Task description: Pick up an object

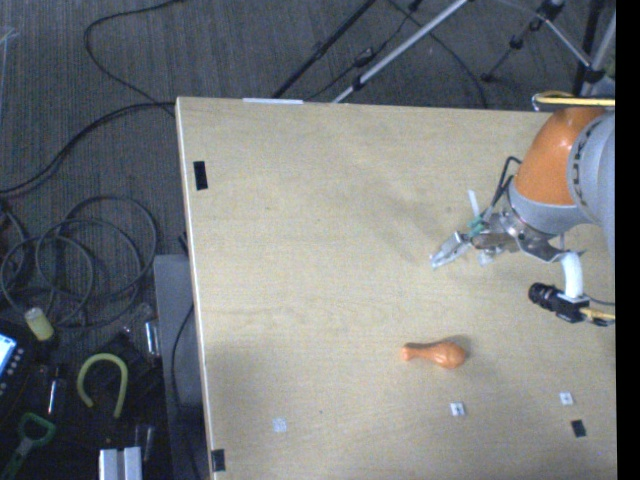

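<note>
The gripper point(452, 250) hangs near the tabletop's point(320, 268) right edge, fingers apart and holding nothing. An orange gourd-shaped object point(437, 353) lies below it, toward the near edge.

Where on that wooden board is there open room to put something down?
The board's whole left and middle stretch is bare, from its black-marked left edge across to the gripper. It is busier on the right: the arm, the orange toy below it, and small markers near the bottom.
</note>
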You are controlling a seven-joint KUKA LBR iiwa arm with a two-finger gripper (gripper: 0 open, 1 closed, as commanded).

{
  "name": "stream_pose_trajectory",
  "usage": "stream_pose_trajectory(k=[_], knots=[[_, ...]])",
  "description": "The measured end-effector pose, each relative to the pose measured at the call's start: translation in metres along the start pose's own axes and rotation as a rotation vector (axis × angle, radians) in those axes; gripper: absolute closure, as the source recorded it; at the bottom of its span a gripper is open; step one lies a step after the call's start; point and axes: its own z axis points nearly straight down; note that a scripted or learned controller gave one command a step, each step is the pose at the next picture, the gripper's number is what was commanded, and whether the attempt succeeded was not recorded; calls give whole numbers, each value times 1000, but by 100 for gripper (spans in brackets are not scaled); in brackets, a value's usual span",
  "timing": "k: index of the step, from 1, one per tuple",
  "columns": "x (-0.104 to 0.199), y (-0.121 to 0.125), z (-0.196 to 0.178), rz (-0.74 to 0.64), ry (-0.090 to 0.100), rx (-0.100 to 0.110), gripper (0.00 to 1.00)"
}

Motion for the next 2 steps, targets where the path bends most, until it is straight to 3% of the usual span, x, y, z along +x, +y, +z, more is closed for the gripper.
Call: stream_pose_trajectory(k=[1,2], knots=[[34,47,-1,-61,0,-2,0],[79,78,-5,-145,-2,-2,0]])
